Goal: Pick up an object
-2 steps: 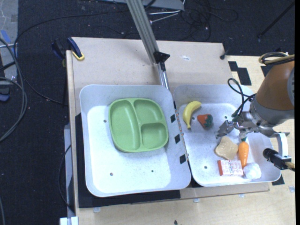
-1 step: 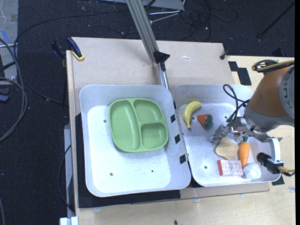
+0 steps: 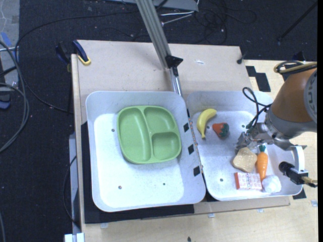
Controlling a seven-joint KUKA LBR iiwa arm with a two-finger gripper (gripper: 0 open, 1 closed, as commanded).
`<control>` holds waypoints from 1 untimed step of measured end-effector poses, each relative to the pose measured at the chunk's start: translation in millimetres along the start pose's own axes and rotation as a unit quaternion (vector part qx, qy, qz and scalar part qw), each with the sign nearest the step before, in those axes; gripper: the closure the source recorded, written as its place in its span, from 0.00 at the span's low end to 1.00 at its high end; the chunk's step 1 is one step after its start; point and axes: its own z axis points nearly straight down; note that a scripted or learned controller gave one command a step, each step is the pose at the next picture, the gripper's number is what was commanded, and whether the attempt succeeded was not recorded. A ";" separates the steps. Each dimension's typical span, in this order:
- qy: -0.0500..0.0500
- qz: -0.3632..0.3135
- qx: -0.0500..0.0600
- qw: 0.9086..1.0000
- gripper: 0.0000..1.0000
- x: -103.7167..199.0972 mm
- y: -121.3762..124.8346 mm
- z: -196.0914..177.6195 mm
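In the right bin (image 3: pixel 217 183) lie a yellow banana (image 3: pixel 205 121), a small red and green toy (image 3: pixel 220 129), a tan bread slice (image 3: pixel 245 161), an orange carrot (image 3: pixel 262 164), a red and white box (image 3: pixel 248 181) and a white lump (image 3: pixel 272 184). My gripper (image 3: pixel 246 140) hangs low over the bin, just above the bread slice's upper edge and left of the carrot's green top. The wrist covers the spot where it meets the bread, and nothing is visibly lifted.
The left bin (image 3: pixel 101 180) holds a green divided plate (image 3: pixel 150 134). A grey metal pole (image 3: pixel 154 26) slants down to the bins' shared rim. The arm's orange band (image 3: pixel 298 92) rises at the right, with a black cable beside it.
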 end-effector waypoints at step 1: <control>0.001 -0.002 0.002 1.000 1.00 5.7 6.7 -59.5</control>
